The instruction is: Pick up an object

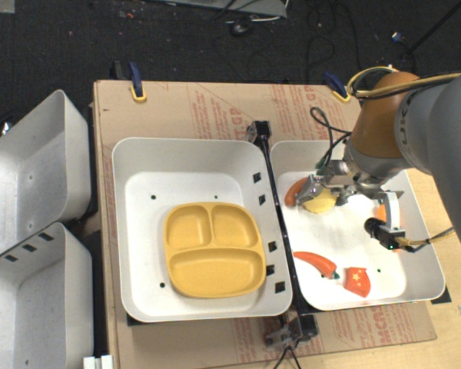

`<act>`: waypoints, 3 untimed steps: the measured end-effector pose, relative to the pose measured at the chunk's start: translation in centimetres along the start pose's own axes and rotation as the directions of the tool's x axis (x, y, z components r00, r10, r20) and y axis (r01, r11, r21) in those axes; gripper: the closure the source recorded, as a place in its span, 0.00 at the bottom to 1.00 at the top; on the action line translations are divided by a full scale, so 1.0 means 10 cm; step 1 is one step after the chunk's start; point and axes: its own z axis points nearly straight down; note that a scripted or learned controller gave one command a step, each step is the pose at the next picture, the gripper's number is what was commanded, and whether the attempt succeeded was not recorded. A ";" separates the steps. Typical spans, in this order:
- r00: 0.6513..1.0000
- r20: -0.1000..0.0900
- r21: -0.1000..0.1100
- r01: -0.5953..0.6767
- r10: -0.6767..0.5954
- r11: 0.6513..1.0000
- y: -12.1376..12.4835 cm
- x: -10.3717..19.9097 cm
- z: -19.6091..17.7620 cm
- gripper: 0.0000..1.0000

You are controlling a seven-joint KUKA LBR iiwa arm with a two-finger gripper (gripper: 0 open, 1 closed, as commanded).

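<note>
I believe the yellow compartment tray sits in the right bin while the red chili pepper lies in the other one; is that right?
Not quite: the camera view shows the yellow three-compartment plastic tray in the left white bin, not the right. The red chili pepper does lie in the other one, the right white bin.

You see two shallow white plastic bins [131,167], smooth with a faint sheen, resting on a matt brown cardboard sheet [207,102] printed with red lettering. The yellow three-compartment plastic tray [213,250] looks smooth and satiny. The red chilli-shaped toy [316,262] looks like glossy plastic. The arm's grey casing [438,125] appears matt, and its orange band [378,121] is slightly glossy.
</note>
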 end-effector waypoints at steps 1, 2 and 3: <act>1.000 0.001 -0.002 0.000 0.000 1.000 0.01 0.00 -0.11 1.00; 1.000 0.001 -0.006 0.004 -0.004 1.000 0.10 0.02 -0.58 1.00; 1.000 0.001 -0.007 0.005 -0.005 1.000 0.15 0.11 -1.15 1.00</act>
